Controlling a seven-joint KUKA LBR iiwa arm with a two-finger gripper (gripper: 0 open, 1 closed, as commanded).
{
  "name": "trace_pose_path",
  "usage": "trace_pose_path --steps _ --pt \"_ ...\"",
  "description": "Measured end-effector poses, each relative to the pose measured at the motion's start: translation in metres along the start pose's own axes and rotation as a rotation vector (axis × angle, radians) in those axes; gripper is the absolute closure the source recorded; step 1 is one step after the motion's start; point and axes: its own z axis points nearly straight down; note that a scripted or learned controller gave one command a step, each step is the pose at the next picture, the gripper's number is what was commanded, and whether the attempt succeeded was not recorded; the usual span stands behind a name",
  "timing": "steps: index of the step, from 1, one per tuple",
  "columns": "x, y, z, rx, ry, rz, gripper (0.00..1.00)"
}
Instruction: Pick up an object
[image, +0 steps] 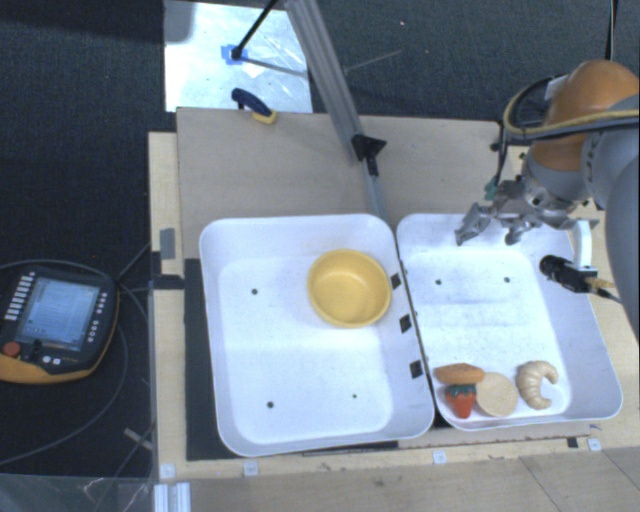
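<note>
Two-finger gripper open, empty, above right white bin's far end. Approach step; next: reach twd pale croissant-shaped toy at near edge.

- One fixed camera, mounted high above the tabletop, looking down at a slant.
- Far enough back to take in both white bins whole: left bin well left of the jaws, right bin below them.
- Arm enters from frame right; its jaws sit at upper right.
- Dark floor shows far left of the jaws.
</note>
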Motion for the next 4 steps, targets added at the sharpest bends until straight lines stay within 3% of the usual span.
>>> trace_pose_path --steps 1,2,4 --pt "0.000 -0.001 0.048 -0.001 0.000 0.000 0.00" --pt "0.000 0.001 0.034 -0.006 -0.002 -0.001 1.00" --pt "0.003 0.004 -0.071 -0.010 -0.002 -0.001 1.00"
